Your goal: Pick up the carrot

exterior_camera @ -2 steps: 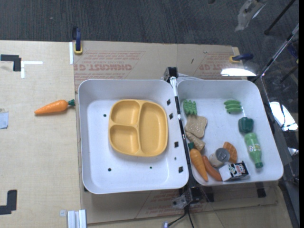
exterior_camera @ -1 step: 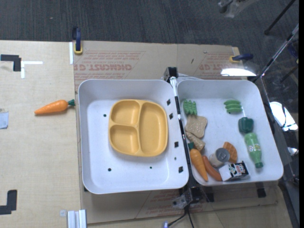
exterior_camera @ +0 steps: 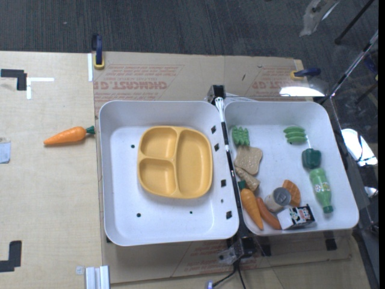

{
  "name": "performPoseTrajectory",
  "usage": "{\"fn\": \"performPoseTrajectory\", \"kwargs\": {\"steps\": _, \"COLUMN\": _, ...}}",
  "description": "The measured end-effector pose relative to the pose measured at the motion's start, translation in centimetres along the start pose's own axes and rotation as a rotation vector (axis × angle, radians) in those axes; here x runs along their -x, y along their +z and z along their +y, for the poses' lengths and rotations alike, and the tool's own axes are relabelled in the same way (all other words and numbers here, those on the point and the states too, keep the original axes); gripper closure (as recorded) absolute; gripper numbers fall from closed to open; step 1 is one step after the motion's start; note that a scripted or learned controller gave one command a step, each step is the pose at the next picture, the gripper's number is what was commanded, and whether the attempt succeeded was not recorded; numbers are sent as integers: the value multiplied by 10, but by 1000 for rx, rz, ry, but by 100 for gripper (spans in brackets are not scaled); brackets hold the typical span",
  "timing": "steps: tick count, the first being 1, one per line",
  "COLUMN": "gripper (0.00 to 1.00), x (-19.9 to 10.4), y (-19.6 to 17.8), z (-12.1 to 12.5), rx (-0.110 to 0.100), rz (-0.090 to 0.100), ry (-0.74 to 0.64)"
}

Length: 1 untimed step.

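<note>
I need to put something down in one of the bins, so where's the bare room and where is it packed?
Left bin: bare floor all around the yellow divided plate, widest along the near edge. Right bin: one open patch mid-floor between the bread slices and the green bottle. Its near-left corner is crowded with carrots, a can and a small carton.

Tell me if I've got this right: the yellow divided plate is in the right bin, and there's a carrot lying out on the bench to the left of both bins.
Not quite. The camera view shows the yellow divided plate in the left bin, not the right bin. The rest holds: a carrot lies on the bench to the left of both bins.
</note>
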<state>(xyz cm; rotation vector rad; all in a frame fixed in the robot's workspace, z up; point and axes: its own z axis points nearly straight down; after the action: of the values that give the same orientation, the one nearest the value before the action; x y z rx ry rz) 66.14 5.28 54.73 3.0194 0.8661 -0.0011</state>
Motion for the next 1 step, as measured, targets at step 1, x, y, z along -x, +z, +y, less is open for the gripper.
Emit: {"fn": "performPoseTrajectory", "kwargs": {"steps": 1, "gripper": 100, "x": -1, "y": -8, "z": 0, "rx": 0, "rz": 1, "ry": -3}}
